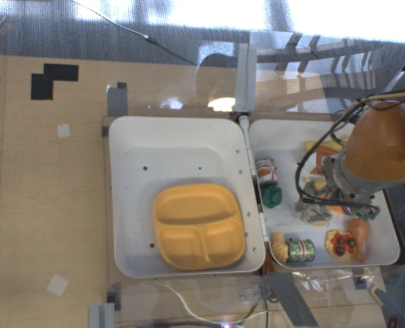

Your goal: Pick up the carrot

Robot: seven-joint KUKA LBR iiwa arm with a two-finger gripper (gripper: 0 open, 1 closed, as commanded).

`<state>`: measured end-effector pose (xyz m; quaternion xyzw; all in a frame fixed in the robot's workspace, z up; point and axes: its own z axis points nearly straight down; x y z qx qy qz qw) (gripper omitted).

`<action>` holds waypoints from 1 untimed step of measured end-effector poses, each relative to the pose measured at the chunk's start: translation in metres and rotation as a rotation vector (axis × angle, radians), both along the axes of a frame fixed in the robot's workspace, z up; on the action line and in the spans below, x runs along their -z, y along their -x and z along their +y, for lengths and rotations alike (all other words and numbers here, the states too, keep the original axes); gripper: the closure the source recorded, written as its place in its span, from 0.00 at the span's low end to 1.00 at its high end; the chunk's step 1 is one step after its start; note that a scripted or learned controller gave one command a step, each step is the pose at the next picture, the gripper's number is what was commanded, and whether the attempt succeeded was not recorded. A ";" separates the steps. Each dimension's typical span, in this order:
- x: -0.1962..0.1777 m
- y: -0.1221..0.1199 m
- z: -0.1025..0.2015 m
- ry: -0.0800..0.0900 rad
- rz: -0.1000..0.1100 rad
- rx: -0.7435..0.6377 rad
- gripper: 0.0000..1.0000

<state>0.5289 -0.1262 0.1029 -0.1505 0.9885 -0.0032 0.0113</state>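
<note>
While your gripper (323, 209), its grip state unreadable, hovers in the right bin (388, 251), the carrot (359, 231) lies at its four o'clock

The arm (384, 145) reaches in from the right, wrist seemingly pointing down, gripper (320, 209) low.

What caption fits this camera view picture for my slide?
Robot arm reaching into the right bin of toy food, yellow tray beside.

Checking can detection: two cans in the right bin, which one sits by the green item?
The can against the divider, just above the green item. The other, green-banded can lies at the bin's near edge.
</note>
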 end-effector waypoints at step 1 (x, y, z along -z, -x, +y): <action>-0.105 0.007 0.020 0.004 0.009 -0.304 1.00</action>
